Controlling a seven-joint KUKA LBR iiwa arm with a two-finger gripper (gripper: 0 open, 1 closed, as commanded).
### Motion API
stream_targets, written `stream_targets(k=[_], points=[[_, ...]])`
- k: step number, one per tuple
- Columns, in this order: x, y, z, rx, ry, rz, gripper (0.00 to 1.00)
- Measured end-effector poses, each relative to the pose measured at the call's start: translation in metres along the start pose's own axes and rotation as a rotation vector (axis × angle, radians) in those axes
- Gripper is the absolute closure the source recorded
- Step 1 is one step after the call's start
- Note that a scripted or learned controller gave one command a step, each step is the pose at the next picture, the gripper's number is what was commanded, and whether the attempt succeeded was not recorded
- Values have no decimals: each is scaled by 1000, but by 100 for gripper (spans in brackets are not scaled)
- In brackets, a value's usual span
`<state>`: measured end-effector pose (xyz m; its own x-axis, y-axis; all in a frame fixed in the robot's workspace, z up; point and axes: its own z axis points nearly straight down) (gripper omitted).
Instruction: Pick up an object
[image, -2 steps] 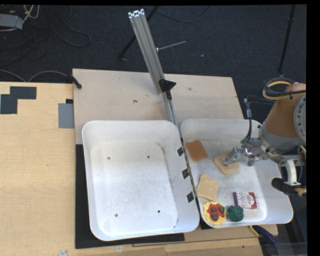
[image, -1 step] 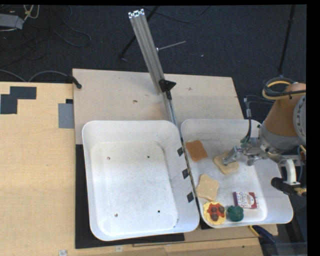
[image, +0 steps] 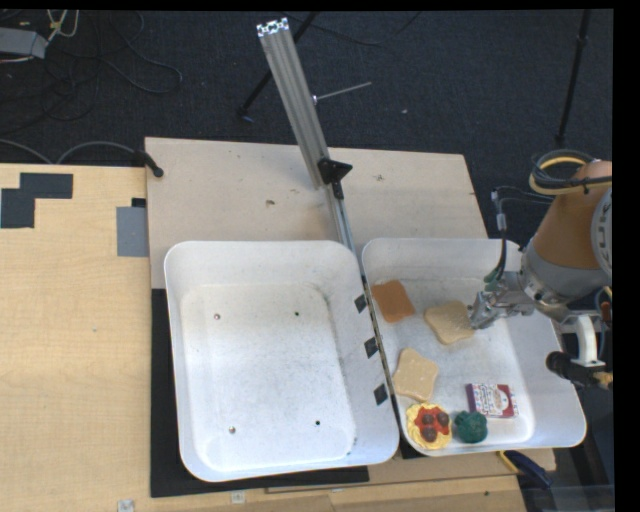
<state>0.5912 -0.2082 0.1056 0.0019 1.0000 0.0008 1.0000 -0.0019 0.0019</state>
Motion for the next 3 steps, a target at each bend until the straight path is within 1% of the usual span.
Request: stream_targets(k=[1,2,3], points=[[-9,-2,-49,0,-2,-1,100],[-5,-10,-100,-1,-2,-2,100],[-10,-9,-163,-3,-3,-3,100]])
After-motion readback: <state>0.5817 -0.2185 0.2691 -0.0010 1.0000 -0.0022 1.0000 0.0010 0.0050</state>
